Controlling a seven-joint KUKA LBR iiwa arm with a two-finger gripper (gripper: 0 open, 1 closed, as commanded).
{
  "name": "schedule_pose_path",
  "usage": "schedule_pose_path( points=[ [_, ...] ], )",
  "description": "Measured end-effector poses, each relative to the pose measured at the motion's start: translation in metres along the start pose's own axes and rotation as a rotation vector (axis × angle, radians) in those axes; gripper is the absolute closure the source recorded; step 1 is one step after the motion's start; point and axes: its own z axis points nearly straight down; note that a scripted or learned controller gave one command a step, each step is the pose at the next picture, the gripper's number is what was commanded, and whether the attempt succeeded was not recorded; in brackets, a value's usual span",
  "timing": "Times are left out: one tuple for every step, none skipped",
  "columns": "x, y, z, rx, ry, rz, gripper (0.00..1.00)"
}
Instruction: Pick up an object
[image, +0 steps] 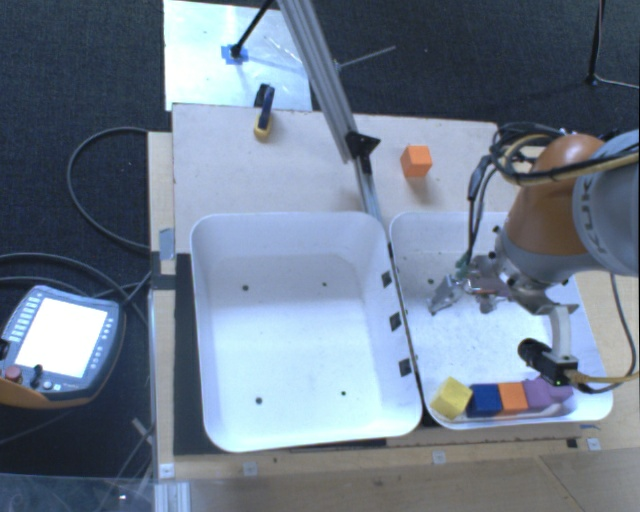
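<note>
Blocks: 4 (497, 398) lined up along the right bin (420, 250) front wall, gripper (448, 295) above them, can't tell its grip state

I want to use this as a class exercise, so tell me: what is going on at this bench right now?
A grey and orange robot arm reaches in over the right bin, its gripper hanging above the bin's floor with nothing visibly held. Four blocks lie in a row along that bin's near edge: a yellow block, a blue block, an orange block and a purple block. Nothing has been picked up yet.
</note>
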Motion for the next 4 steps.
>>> schedule_pose_path(
  points=[
    [-0.076, 0.036, -0.094, -0.02, -0.009, 0.006, 0.0],
    [-0.011, 0.044, 0.02, -0.001, 0.001, -0.005, 0.0],
    [-0.007, 0.022, 0.062, -0.002, 0.0, 0.001, 0.0],
    [-0.008, 0.014, -0.114, -0.017, -0.003, -0.003, 0.0]
  ],
)
